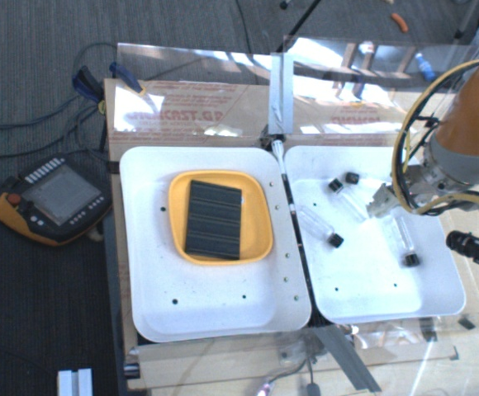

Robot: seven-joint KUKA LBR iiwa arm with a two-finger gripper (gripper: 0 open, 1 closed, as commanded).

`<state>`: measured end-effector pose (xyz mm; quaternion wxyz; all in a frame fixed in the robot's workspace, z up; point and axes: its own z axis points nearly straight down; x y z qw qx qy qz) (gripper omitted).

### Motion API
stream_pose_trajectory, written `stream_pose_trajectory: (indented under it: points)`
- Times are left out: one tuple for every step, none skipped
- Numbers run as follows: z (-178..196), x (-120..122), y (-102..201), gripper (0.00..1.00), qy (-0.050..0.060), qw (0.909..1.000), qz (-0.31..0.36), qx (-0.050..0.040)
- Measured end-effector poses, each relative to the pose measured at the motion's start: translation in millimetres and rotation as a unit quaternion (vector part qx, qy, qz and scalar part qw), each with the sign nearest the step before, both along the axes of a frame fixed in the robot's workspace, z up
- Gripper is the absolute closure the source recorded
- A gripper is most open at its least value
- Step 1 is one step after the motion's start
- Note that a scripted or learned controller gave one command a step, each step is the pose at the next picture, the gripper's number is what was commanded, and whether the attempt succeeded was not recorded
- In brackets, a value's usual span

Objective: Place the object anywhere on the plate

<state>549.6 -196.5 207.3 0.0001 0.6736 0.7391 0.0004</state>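
A yellow plate (260, 225) with rounded corners sits in the left white bin (215, 312). A dark ribbed rectangular object (214, 219) lies flat on the middle of the plate. The arm comes in from the right, and its gripper (382, 202) hangs over the upper right part of the right bin (380, 299), well away from the plate. A bundle of cables partly covers the wrist.
Clear tubes with black caps lie in the right bin: one near the divider (315, 222), one at the top (344, 190), one at the right (405, 239). A teach pendant (54, 198) lies on the floor at left. A clear wall (194, 110) stands behind the bins.
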Motion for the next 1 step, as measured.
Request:
stream_pose_trajectory:
  points:
    - [0.0,0.0,-0.1,0.00,0.000,1.0000,0.000,0.0000]
